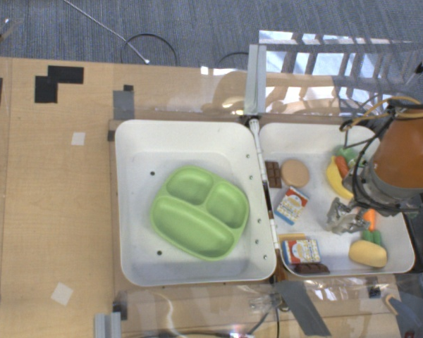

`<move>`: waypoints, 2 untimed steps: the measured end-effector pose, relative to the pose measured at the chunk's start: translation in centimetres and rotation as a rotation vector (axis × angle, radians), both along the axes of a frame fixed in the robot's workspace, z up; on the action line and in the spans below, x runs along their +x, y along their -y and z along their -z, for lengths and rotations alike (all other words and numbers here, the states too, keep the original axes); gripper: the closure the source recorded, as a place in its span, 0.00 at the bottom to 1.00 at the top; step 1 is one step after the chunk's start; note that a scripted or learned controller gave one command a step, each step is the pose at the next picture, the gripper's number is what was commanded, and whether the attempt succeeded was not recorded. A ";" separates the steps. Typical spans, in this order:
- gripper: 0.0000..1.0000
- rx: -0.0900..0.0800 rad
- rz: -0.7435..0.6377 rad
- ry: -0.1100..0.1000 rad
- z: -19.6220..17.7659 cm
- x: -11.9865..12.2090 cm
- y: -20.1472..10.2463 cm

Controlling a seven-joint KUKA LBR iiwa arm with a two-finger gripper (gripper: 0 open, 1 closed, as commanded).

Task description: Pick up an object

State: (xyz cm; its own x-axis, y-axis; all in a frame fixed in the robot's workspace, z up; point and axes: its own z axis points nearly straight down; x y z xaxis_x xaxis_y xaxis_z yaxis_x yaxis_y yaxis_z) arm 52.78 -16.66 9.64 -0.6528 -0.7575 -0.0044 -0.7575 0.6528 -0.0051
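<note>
Nearest the camera, at the lower right of the frame, a yellow lemon-like toy point(368, 253) lies in the right bin point(407, 248), with a small box with a picture label point(301, 249) and a dark chocolate bar point(311, 267) to its left along the bin's bottom edge. Just above the lemon, the gripper point(345, 217) hangs low over the bin floor, its metal fingers close to a small orange carrot-like piece point(369, 219); I cannot tell whether the fingers are spread or closed, nor whether anything sits between them. Above it rises the arm's orange band point(407, 150). A banana point(334, 178) curves along the left of the arm, beside green and orange toy pieces. Further left sit a tan round cookie point(295, 173), a brown bar point(272, 174) and a blue-and-white carton point(291, 205). Over in the left bin point(137, 146), a green divided plate point(199, 212) rests tilted near the middle.
</note>
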 end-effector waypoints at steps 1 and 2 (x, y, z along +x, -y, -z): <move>0.00 0.001 -0.001 0.000 0.0 0.0 -0.1; 0.00 0.002 0.089 0.012 0.6 4.9 -6.2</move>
